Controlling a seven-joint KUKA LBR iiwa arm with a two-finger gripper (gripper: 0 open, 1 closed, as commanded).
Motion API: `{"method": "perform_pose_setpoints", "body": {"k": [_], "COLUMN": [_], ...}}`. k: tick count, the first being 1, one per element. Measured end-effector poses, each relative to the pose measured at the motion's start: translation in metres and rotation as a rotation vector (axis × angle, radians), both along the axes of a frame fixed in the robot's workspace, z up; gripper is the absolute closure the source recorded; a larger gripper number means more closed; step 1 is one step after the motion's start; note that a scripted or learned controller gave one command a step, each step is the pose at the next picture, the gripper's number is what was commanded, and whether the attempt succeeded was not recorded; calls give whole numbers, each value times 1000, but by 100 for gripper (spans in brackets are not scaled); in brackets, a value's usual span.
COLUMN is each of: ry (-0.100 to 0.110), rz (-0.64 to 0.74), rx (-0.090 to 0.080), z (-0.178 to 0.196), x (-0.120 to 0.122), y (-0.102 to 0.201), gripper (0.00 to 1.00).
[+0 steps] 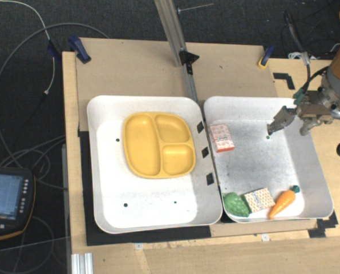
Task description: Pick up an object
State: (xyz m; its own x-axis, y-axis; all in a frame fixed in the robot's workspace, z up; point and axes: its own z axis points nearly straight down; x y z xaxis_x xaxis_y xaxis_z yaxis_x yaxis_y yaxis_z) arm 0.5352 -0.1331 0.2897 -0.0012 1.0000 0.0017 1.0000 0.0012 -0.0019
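The right bin [315, 170] holds a small pink and white carton [222, 138] near its left wall. Along its front edge lie a green toy vegetable [236, 204], a small patterned box [258, 199] and an orange carrot [282, 203]. My gripper [286, 133] hangs over the back right part of this bin, open, with nothing between its fingers. It is well to the right of the carton and far behind the three front objects.
The left bin [101, 170] holds a yellow divided plate [158, 144]. A metal post [170, 21] rises at the back between the bins. Cables and a handheld screen [7, 196] lie on the floor to the left.
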Motion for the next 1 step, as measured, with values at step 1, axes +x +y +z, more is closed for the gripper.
{"method": "perform_pose_setpoints", "body": {"k": [1], "ry": [0], "rz": [0], "rx": [0], "z": [0], "x": [0], "y": [0], "gripper": [0]}}
